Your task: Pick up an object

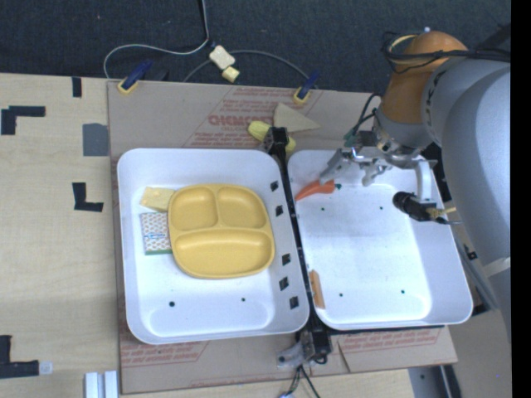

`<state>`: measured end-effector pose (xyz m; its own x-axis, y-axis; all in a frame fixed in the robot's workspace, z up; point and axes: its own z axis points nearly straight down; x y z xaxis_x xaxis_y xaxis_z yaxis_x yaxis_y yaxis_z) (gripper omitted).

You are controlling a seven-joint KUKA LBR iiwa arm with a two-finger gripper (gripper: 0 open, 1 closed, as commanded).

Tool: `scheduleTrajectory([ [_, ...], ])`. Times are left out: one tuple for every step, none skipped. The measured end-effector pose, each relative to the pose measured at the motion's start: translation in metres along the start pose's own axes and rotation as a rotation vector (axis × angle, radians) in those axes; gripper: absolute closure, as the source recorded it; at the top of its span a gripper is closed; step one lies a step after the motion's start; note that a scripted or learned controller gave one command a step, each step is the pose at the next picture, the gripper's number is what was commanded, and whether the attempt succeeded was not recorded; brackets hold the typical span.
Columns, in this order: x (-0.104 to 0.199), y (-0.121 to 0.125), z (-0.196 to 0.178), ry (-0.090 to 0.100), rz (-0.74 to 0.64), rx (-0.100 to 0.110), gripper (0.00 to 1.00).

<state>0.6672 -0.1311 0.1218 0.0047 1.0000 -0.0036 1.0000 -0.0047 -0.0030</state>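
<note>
Brown cardboard sheet (241, 114) on pale wooden bench (50, 222) carries two white bins: left bin (141, 305) holds a yellow divided plastic tray (221, 230); over the right bin (373, 305), the gripper (353, 162), state unclear, hovers beside an orange carrot-shaped toy (314, 190).

We see the gripper (358, 160) low over the right bin (373, 255) near its back edge, just beside a small orange object (315, 190) lying by the divider. In the left bin (149, 305) rests a yellow divided plate (221, 230), with a patterned sponge (154, 232) and a pale yellow piece (155, 197) at its left side.
</note>
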Motion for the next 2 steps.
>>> scheduleTrajectory([
  [0.0317,0.0010,0.0383,-0.001,-0.008,-0.003,0.00],
  [0.0323,-0.0056,0.0359,0.001,-0.005,-0.006,0.00],
])
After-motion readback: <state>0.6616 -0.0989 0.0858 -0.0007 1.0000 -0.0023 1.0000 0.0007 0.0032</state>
